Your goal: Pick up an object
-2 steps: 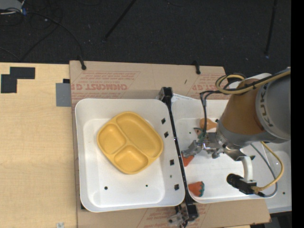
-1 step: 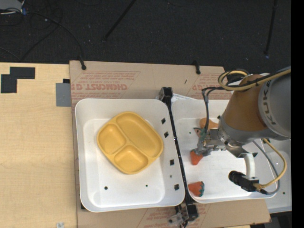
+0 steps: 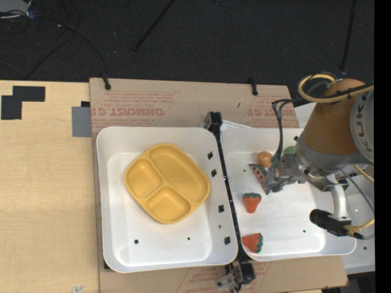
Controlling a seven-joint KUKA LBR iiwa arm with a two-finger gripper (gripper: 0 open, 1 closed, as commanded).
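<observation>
Nearest item: red-and-teal toy (image 3: 252, 242), at the near rim of the right bin (image 3: 305, 240). Strawberry-like red piece (image 3: 252, 202), green-topped, lies mid-bin, apart from it. Small orange-tan ball (image 3: 264, 159) and dark-seeded wedge (image 3: 260, 175) sit farther back, just beside the jaws (image 3: 273, 182). Jaws hang low over the bin floor beside the wedge; whether they are released or clenched cannot be told. Left bin (image 3: 122, 237) holds one yellow three-compartment plate (image 3: 167, 182), lying flat. Both bins rest on cardboard (image 3: 140, 105) over the tabletop (image 3: 43, 194).
</observation>
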